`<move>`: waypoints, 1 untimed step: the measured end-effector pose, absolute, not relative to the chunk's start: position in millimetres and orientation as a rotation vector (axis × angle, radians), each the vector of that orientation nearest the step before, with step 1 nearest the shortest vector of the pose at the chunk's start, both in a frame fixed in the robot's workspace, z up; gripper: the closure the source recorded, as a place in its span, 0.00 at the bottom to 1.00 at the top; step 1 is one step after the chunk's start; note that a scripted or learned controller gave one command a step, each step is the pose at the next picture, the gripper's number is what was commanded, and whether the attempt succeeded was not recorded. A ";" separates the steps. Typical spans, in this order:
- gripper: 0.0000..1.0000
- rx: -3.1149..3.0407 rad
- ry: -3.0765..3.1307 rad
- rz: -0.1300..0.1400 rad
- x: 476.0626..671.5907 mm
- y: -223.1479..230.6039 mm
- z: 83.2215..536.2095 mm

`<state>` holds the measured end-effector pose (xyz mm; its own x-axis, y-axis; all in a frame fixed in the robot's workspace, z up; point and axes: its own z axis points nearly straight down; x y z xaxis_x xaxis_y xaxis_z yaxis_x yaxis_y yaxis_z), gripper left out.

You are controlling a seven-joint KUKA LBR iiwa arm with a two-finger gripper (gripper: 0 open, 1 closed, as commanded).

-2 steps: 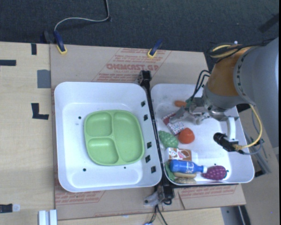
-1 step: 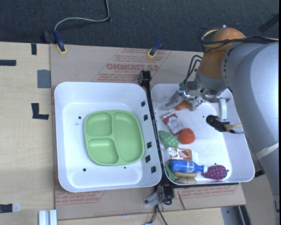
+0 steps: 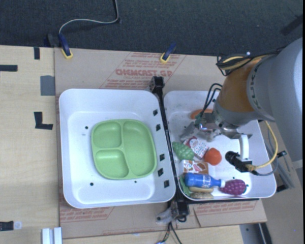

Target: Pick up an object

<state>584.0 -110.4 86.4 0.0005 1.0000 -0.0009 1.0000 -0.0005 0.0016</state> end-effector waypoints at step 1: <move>0.00 2.229 2.227 -0.011 666.4 -104.8 84.3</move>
